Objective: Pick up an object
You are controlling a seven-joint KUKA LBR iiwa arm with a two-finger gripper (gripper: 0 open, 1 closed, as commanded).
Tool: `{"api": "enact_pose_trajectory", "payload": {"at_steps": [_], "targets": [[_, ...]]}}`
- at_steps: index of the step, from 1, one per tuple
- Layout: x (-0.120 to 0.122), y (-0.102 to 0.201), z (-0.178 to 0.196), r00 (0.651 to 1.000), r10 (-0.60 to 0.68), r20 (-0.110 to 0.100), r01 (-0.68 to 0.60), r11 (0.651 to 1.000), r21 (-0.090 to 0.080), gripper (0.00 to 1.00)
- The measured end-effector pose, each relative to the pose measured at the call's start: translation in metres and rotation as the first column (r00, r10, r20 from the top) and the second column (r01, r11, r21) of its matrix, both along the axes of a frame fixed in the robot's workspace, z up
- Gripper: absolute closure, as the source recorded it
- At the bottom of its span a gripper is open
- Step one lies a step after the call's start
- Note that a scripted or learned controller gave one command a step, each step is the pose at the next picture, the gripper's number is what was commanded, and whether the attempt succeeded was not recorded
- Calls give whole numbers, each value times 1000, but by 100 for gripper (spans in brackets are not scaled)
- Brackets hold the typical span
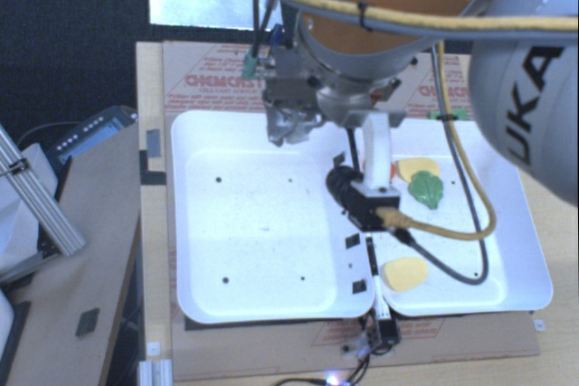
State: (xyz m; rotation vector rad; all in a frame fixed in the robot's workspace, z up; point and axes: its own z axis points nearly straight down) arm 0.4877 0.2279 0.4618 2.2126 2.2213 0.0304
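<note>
In the right bin [507, 221] lie a green leafy object [426, 189], a yellow piece [419, 168] just behind and touching it, and a second yellow piece [404, 273] near the front. My gripper [291, 127] hangs as a metallic block under the orange wrist, over the far right part of the left bin [208, 221]. It is well to the left of the green object. I see nothing held under it.
A white bracket with a black connector [357, 199] and a yellow cable hangs from the wrist over the divider between the bins. The big grey arm covers the far right. A grey device [90, 133] sits on the side table at left.
</note>
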Motion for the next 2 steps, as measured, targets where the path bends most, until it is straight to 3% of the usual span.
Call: {"api": "enact_pose_trajectory", "payload": {"at_steps": [1,2], "targets": [[-2,7,-116,1000,-2,-24,2,1000,-12,100],[-2,6,-193,1000,-3,-22,3,1000,-11,100]]}}
